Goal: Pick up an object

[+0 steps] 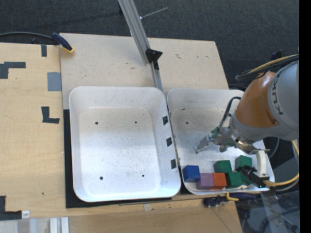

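Gripper [206, 143], fingers spread and holding nothing, hangs over the right white plastic bin [204, 98]; you will find the small blue cube [191, 173] below it, toward the bin's near wall, heading a row of coloured blocks.

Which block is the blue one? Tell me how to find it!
Look in the right-hand white bin, down at its near edge where small blocks sit in a cluster. The blue cube is the leftmost one, just left of the purple block, closest to the other bin.
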### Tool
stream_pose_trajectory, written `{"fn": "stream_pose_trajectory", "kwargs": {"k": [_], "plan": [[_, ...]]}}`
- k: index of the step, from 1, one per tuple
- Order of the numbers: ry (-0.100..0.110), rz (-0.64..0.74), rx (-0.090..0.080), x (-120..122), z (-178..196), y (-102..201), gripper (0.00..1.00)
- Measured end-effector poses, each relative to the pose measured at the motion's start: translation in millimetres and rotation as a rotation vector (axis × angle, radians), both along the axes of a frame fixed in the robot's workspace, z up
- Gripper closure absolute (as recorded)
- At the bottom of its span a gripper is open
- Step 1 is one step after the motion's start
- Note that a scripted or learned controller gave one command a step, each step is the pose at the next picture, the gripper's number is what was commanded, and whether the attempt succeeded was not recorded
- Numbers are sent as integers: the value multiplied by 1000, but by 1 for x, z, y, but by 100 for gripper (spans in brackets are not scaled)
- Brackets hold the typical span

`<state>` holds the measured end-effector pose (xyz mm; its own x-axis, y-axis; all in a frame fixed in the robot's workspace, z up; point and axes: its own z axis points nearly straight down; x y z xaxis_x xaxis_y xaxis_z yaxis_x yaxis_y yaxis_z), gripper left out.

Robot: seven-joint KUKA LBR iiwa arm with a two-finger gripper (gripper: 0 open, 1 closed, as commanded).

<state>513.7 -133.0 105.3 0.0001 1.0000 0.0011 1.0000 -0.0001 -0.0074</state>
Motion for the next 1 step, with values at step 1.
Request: {"fn": "stream_pose_trajectory", "kwargs": {"k": [1], "plan": [[-3, 2, 0, 1, 13, 1, 100]]}}
